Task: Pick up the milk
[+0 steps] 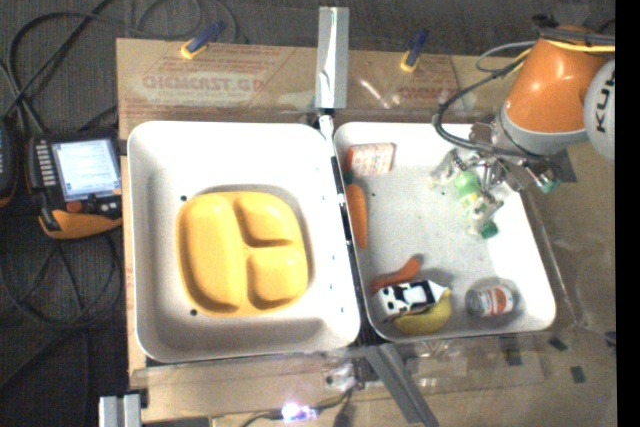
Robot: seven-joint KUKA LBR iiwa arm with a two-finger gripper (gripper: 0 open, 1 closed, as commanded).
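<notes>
The little black-and-white cow-patterned milk carton (411, 295) is lying near the front of the right white bin (545, 260), touching a yellow banana (425, 317), so the jaws (480, 190), whose state I cannot tell, are needing to drop straight over it.

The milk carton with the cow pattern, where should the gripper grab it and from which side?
Probably from above, across its narrow sides: the milk carton lies flat near the right bin's front edge, leaning on the banana, so side access looks crowded.
</notes>
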